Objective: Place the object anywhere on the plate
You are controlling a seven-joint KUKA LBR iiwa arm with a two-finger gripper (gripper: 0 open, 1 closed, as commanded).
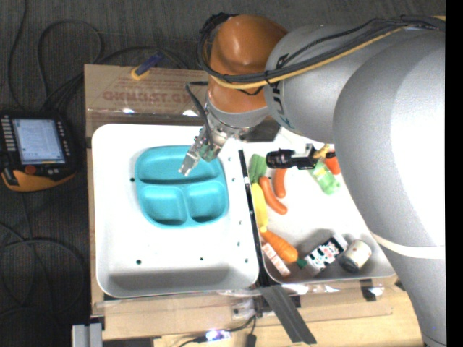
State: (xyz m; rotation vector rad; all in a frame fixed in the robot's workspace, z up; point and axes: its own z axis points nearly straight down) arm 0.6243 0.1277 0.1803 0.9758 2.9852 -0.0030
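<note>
The blue three-part plate [168, 202] lies in the left white bin [119, 259]. My gripper [192, 162] hangs over the plate's large back compartment, near its right end, pointing down and to the left. A small patch of green [209, 150] shows at the gripper, and I cannot tell whether it is a held object or part of the hand. The grey arm with its orange band [242, 45] reaches in from the right and hides the back of both bins.
The right bin [376, 255] holds several toy foods: a green piece [256, 166], an orange carrot [275, 194], a yellow piece [258, 205], another carrot [281, 246], a lime piece [327, 181], a black-and-white box [323, 253] and a grey cylinder [356, 255]. A pendant [35, 144] lies at the left.
</note>
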